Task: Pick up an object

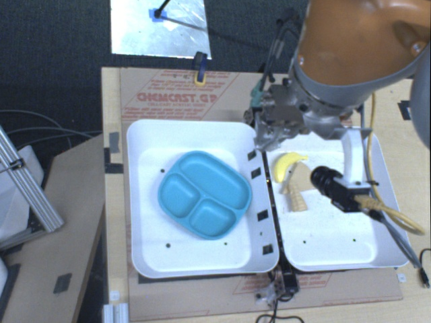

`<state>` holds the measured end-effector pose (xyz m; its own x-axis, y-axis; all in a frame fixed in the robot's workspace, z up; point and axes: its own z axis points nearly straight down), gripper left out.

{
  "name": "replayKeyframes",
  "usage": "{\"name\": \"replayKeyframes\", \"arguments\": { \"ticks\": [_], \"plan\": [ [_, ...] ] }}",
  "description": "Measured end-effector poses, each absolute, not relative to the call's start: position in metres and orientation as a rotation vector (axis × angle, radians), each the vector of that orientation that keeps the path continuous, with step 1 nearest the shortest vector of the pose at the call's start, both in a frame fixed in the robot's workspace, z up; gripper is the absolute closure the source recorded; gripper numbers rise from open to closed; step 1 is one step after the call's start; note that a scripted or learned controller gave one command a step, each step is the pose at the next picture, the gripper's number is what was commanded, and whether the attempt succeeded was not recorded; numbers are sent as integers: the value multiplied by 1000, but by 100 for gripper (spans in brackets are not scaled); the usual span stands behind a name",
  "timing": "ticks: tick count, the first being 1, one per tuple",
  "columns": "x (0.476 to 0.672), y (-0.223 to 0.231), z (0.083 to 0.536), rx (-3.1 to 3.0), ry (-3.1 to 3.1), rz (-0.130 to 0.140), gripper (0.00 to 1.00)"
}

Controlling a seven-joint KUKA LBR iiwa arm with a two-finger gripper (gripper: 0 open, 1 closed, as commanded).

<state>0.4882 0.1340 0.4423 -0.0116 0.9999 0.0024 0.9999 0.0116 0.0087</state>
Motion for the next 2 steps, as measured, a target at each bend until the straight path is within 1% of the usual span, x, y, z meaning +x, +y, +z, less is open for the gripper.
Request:
{"name": "replayKeyframes", "arguments": {
  "ticks": [1, 2],
  "plan": [
    [489, 134, 453, 2199, 2235, 15, 100],
    [492, 145, 278, 2225, 2227, -19, 100]
  ]
}}
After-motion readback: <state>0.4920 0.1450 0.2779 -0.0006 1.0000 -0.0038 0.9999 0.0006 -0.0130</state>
